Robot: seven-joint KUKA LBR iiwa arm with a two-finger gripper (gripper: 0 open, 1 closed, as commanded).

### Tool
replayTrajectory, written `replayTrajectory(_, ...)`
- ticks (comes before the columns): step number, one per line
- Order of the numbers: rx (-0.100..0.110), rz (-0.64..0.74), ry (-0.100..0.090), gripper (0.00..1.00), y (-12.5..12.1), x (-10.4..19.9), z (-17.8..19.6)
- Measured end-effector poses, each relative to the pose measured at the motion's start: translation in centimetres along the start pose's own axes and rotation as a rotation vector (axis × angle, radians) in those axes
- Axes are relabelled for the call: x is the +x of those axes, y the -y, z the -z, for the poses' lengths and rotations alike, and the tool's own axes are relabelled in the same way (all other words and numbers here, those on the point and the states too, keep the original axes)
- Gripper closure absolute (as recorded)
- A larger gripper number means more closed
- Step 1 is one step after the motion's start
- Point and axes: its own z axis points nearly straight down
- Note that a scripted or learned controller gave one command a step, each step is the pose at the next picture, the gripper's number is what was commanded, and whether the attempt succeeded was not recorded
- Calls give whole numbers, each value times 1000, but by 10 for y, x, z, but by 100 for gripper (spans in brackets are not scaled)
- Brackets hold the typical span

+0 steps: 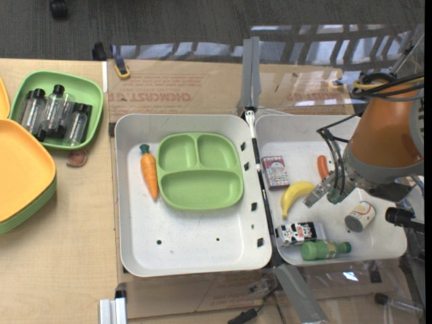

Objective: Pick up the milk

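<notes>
The milk (pixel 298 232) is a small black-and-white carton lying on its side near the front left corner of the right bin (pixel 385 248). My gripper (pixel 327 193) hangs over the middle of that bin, just right of the banana (pixel 295 196) and up and to the right of the milk. It looks open, with nothing between its fingers. The arm's orange band (pixel 381 133) covers part of the bin's back right.
Around the milk lie a green bottle (pixel 325 250) just in front of it, a white cup (pixel 360 216) to the right, a red card box (pixel 275 172) and an orange stick (pixel 322 166). The left bin (pixel 135 248) holds a green divided plate (pixel 200 171) and a carrot (pixel 149 171).
</notes>
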Motion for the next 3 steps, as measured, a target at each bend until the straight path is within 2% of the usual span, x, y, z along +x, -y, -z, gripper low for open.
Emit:
replayTrajectory(1,2,-528,-1,100,-1,-10,-48)
replayTrajectory(2,-1,-238,0,100,25,23,-48)
replayTrajectory(3,-3,-226,2,100,29,15,-32)
